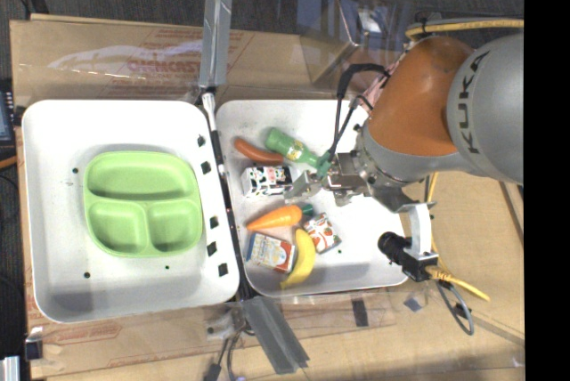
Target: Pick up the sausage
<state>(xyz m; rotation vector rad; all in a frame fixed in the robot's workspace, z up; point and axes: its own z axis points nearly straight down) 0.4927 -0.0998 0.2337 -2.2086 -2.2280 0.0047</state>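
Observation:
The sausage (256, 149) is a short reddish-orange link lying near the back left of the right bin (374, 277), just left of a green bottle (289, 146). My gripper (307, 182) hangs over the middle of that bin, to the right of and a little nearer than the sausage, beside a black-and-white carton (267, 180). It does not touch the sausage. The arm's orange band (414, 99) and grey wrist cover the bin's right part.
A carrot (274, 217), a banana (303, 257) and two small cartons (270, 251) (323, 234) lie at the right bin's front. The left bin (53, 281) holds a green divided tray (142, 201). A divider wall (218, 192) separates the bins.

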